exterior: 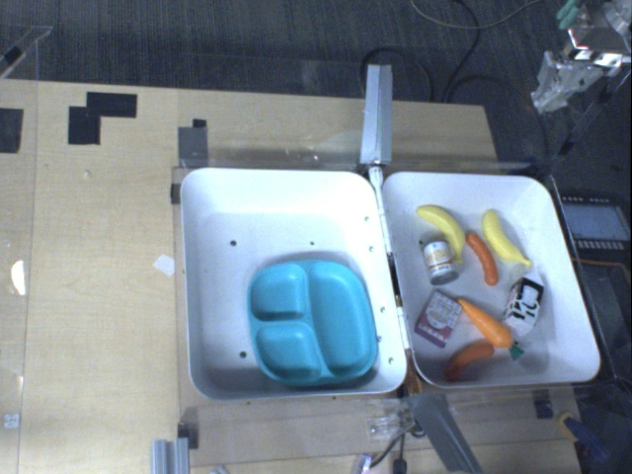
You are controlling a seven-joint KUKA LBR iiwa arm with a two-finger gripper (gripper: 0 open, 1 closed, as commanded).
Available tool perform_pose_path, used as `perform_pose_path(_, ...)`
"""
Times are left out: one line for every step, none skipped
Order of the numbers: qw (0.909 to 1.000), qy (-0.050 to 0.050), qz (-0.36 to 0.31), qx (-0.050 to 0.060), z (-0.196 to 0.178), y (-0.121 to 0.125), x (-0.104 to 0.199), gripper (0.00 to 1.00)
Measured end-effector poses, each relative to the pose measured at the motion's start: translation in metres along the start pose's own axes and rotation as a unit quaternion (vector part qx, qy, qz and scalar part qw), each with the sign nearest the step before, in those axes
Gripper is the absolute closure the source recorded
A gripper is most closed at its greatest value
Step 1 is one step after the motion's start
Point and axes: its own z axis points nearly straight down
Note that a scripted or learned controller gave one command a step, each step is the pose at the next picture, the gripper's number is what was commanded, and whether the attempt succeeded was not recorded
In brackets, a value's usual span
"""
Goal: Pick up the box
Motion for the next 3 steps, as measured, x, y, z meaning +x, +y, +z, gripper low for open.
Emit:
perform_pose_path(0.9730,0.000,-0.231,-0.002,-0.001,0.019,0.035,1.00)
perform_pose_path(0.9725,-0.001,-0.233,-0.006,-0.015,0.020,0.037,1.00)
perform_pose_path(0.8808,0.000,-0.474,-0.003,-0.001,0.022,0.114,1.00)
